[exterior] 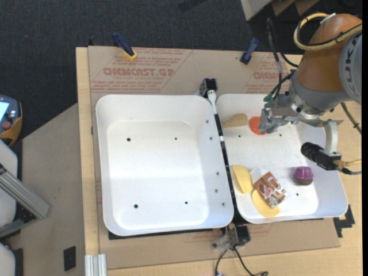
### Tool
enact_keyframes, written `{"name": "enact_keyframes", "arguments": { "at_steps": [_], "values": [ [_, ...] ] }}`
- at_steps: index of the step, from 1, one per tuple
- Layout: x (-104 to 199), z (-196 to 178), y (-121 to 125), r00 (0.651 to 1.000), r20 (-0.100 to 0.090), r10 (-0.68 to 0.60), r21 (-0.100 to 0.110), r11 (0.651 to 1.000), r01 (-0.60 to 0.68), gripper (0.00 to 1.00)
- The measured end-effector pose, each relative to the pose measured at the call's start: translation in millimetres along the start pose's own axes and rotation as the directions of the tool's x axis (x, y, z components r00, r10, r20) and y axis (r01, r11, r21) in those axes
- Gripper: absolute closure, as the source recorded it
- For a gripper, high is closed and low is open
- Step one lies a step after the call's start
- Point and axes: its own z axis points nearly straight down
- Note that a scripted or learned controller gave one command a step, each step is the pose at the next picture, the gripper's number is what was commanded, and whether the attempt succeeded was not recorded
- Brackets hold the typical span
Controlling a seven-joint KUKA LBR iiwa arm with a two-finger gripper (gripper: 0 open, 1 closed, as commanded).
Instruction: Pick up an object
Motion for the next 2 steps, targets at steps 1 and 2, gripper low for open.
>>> {"name": "enact_keyframes", "arguments": {
  "at_steps": [1, 2],
  "values": [
    [-1, 7, -3, 1.000, -0.001, 0.002, 0.012, 1.000, -0.002, 0.00],
    [-15, 71, 50, 1.000, 0.001, 0.002, 0.011, 1.000, -0.002, 0.00]
  ]
}}
